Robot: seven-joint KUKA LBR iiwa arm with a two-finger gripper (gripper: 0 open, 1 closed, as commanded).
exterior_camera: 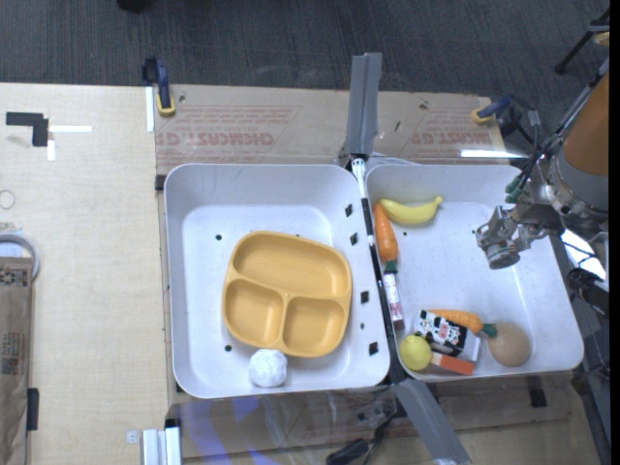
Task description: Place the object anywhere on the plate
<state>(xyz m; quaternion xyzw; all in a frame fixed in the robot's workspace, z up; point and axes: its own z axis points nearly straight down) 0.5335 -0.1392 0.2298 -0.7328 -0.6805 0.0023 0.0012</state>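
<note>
the gripper waits over the right bin

looking down from above, we see two white bins side by side. the left bin (pixel 184 289) holds a yellow plate (pixel 288 293) with three parts, in the middle of the frame. a white ball (pixel 268 367) sits just below the plate, touching its lower edge or very near it.

the right bin (pixel 557 289) holds the toys. a banana (pixel 411 209) lies at the top, with its long side going left to right. a carrot (pixel 386 233) lies along the left wall, pointing up and down. a lemon (pixel 416 352), a small box (pixel 444 334) and a brown ball (pixel 510 346) sit at the bottom.

the gripper (pixel 501 238) hangs at the right side of this bin. we cannot tell which toy it will go for. the banana is left of it and a bit up. the plate is far to the left, past the wall between the bins.
</note>
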